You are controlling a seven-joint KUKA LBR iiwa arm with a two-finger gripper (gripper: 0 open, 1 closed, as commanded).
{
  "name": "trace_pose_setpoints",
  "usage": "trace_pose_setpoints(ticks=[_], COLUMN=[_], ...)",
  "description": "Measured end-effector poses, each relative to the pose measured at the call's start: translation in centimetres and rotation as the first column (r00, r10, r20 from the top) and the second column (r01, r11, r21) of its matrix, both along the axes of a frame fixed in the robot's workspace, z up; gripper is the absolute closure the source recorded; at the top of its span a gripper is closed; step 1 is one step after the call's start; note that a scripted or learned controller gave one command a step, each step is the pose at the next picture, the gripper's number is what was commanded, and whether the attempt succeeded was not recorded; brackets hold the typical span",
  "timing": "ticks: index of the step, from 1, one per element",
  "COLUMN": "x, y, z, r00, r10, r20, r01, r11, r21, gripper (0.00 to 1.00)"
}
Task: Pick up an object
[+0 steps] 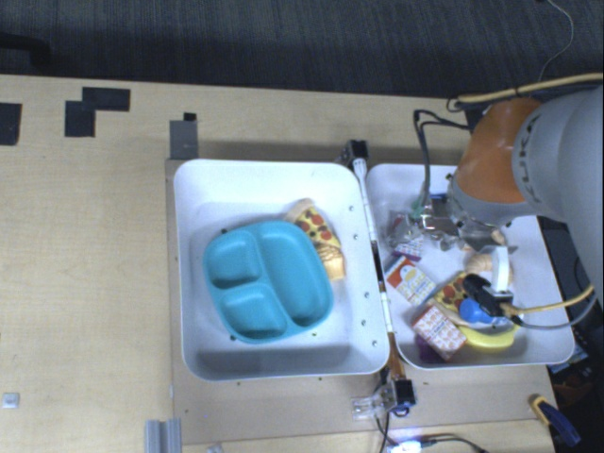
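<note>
My gripper (422, 225) hangs low over the upper left part of the right bin (547, 253), beneath the grey wrist and its orange band. Just below it lies a small white and red carton (410, 279). Further toward the bin's front sit a patterned box (439, 328), a yellow banana (493, 339), a blue piece (475, 313) and a purple piece (427, 350). I see nothing clearly held by the gripper.
The left bin (208, 196) holds a blue divided plate (269, 281) with a toy pizza slice (319, 236) against its upper right edge. A divider wall (375, 253) separates the two bins. Tan bench surface surrounds them.
</note>
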State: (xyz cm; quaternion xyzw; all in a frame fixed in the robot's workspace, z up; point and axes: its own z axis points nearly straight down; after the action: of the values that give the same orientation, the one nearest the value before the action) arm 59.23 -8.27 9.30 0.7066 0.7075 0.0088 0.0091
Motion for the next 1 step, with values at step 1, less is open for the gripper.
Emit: trace_pose_setpoints(ticks=[1], x=[0.16], y=[-0.01], z=[1.23], r00=[1.0], r10=[0.002], r20=[0.004], r01=[-0.002], r11=[1.0], r21=[-0.001], gripper=[1.0])
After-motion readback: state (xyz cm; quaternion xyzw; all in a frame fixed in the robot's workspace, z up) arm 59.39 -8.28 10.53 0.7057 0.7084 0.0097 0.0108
